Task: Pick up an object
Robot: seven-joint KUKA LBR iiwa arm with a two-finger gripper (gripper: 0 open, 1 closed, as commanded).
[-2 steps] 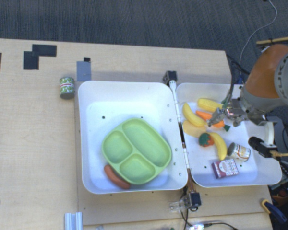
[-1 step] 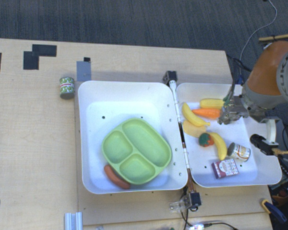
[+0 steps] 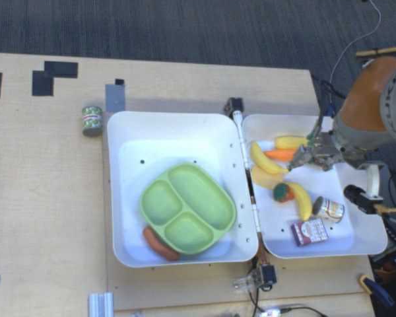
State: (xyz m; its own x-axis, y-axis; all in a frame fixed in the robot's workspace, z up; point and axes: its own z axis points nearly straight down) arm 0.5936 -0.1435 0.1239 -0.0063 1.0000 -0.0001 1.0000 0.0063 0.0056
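Though partly hidden, the carrot (image 3: 281, 154) looks orange beside the gripper (image 3: 302, 158).

Left bin (image 3: 122, 177): green divided plate (image 3: 187, 207) takes the centre and near half, a red sausage (image 3: 160, 244) tucked against its near-left edge. Open floor runs along the far wall and the left side.

Right bin (image 3: 366, 240): crowded through the middle by bananas (image 3: 266, 160), a carrot (image 3: 281, 154), a tomato-like piece (image 3: 281, 191), a small can (image 3: 330, 209) and a red carton (image 3: 309, 232). Open floor lies in the near-left corner. The arm (image 3: 373, 107) overhangs the far-right corner.
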